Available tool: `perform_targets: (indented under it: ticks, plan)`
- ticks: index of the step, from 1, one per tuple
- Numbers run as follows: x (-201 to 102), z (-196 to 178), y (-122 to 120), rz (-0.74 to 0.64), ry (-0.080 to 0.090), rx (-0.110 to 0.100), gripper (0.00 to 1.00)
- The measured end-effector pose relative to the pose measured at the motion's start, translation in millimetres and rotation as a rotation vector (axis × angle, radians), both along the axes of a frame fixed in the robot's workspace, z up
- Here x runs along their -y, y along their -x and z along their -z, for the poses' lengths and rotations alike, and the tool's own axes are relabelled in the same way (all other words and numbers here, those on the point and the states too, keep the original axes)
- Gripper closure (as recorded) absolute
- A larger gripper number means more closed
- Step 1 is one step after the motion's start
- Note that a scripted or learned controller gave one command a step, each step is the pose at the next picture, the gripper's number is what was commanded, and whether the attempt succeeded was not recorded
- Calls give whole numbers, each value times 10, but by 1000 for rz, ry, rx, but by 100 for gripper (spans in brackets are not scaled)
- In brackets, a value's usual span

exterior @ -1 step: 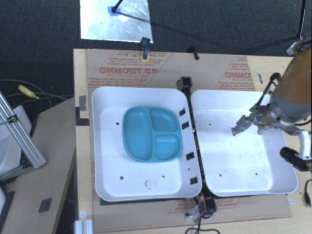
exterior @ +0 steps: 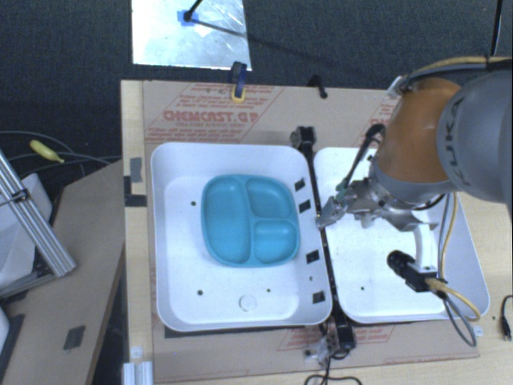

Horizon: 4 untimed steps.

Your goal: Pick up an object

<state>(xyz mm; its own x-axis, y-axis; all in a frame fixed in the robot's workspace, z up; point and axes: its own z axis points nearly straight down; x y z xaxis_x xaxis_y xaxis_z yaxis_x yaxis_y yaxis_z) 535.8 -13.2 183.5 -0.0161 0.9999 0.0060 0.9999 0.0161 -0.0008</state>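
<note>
- In the left bin [exterior: 160, 215]: one blue plate [exterior: 248, 219], three compartments, lying flat and face up, about mid-bin and slightly toward the far side. Well clear of all four walls.
- The plate is the only clear candidate for the pick. A small pale round mark sits near the bin's near wall, too faint to identify.
- Over the right bin [exterior: 369, 295]: the arm [exterior: 433, 135] reaches in from the right, with its wrist above the bin's far-left part.
- Gripper [exterior: 330, 208] is at the left wall of the right bin, just beside the divide between the bins and apart from the plate. Nothing is seen held. Whether it is released or clenched: cannot tell at this angle.
- Handling estimate for the plate: looks like moulded plastic, so stiff, light and not fragile. The surface is smooth and likely slippery against metal pads.
- Hold point estimate: lying flat, it offers little to pinch from above. Best options are the raised ridges between compartments, or the outer rim on the right edge, nearest the gripper. The rim is low, so a closure there could skid off or tip the plate.
- Status estimate: pick not yet begun. The gripper needs to cross left over the divide.
</note>
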Motion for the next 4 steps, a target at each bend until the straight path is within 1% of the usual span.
perform_targets:
  ticks: [1,2,3,4]
  plan:
    - [-405,-760,382,6,3,8,0]
    - [-375,-827,370,10,5,6,100]
    - [-1010,-1238,489,5,3,7,100]
    - [-971,-1218,486,13,5,4,0]
